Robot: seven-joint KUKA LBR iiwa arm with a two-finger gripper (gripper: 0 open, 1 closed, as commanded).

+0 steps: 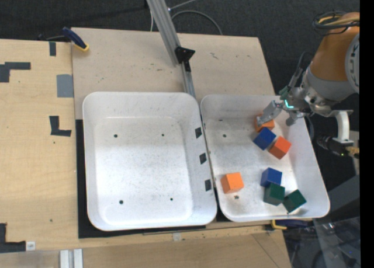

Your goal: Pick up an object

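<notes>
I read no labels or writing on blocks; cubes, no long axis. Gripper [280, 112] over right bin [234, 109] far edge, fingers spread, nothing between. Orange block [264, 124] just below tip, touching blue block [264, 138], both skewed to bin walls

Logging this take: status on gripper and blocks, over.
Gripper open over right bin, holding nothing. One finger at orange block by the far wall. Blue block touching it on the near side. Five more blocks lie nearer.
</notes>
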